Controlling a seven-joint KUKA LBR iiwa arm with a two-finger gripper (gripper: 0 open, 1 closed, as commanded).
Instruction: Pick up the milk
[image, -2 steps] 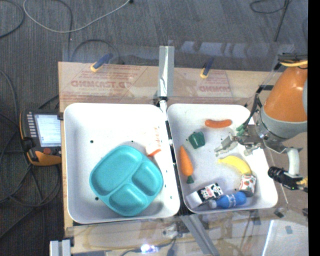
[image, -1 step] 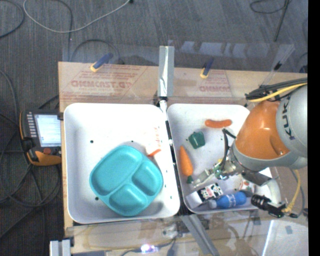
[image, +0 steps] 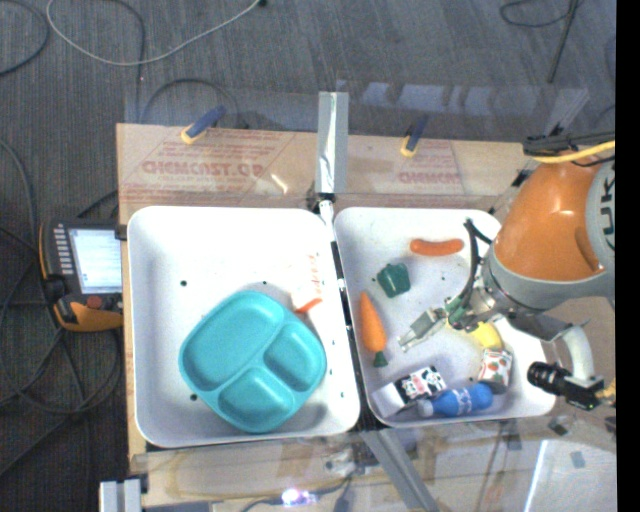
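At the frame's lower right, the milk (image: 422, 383) carton lies near the right bin's (image: 400, 232) front edge, beside a blue bottle (image: 458, 402). Just above it, the gripper (image: 432, 322) hangs over the bin; whether it is clenched or released cannot be told. Farther up lie a carrot (image: 372, 321) and sausage (image: 437, 246).

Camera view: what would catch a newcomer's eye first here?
The large turquoise three-compartment plastic plate sits alone in the left white bin. The grey arm's orange band looms over the right white bin, above scattered small toys such as an orange plastic carrot.
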